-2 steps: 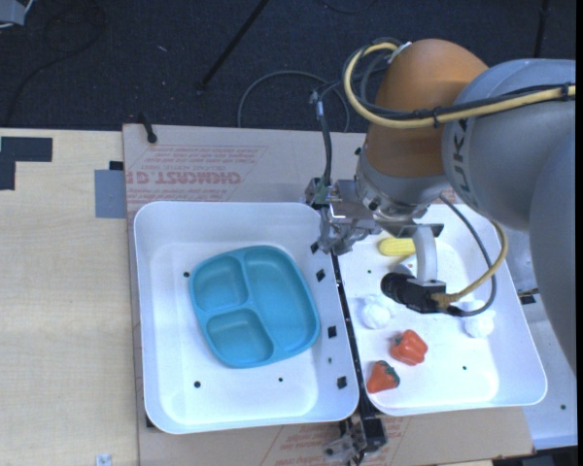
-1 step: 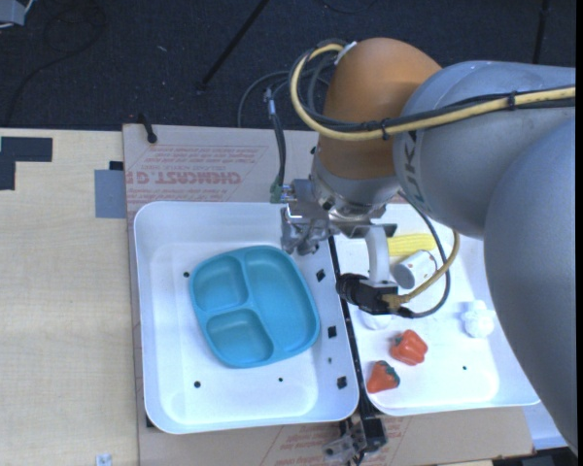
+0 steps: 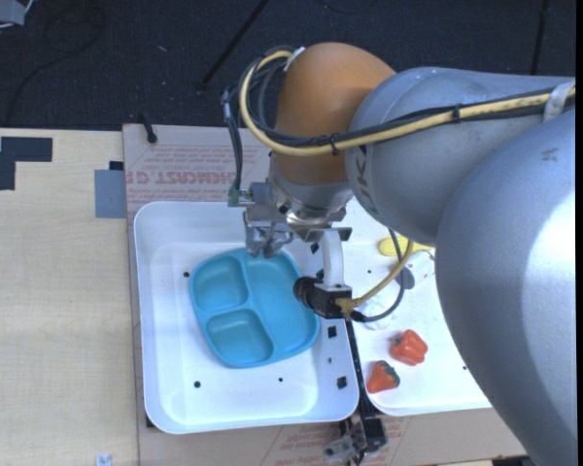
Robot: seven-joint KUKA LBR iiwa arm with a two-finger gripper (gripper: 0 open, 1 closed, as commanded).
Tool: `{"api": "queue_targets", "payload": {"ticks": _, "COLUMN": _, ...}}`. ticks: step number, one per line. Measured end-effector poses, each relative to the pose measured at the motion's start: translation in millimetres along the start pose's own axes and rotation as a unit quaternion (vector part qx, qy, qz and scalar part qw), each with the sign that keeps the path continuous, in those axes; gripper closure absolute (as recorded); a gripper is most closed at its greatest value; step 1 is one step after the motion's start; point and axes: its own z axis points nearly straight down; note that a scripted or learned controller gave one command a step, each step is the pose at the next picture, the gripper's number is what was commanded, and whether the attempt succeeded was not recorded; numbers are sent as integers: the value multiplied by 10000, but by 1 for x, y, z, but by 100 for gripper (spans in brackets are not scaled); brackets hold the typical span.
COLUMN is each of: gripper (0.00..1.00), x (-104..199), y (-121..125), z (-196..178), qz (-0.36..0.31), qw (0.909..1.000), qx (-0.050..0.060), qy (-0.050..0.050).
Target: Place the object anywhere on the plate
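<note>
A blue plate [image 3: 245,311] with three compartments lies in the left white bin [image 3: 175,396]. My gripper [image 3: 265,242] hangs below the orange wrist band, right over the plate's far edge near its upper compartments. I see no object held under it; the wrist hides that spot. Two red pepper-like objects [image 3: 408,348] [image 3: 382,377] lie in the right bin [image 3: 437,396], apart from the gripper. A yellow object [image 3: 393,248] sits farther back in that bin, partly behind the arm.
The grey arm covers most of the right bin and the upper right of the view. A black cable fitting [image 3: 313,295] hangs over the plate's right edge. The divider between the bins [image 3: 342,357] runs just right of the plate.
</note>
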Motion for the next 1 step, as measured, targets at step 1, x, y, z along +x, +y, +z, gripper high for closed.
{"api": "queue_targets", "payload": {"ticks": 1, "gripper": 0, "x": -1, "y": 0, "z": -1, "qz": 8, "qw": 10000, "qx": -3, "qy": -8}}
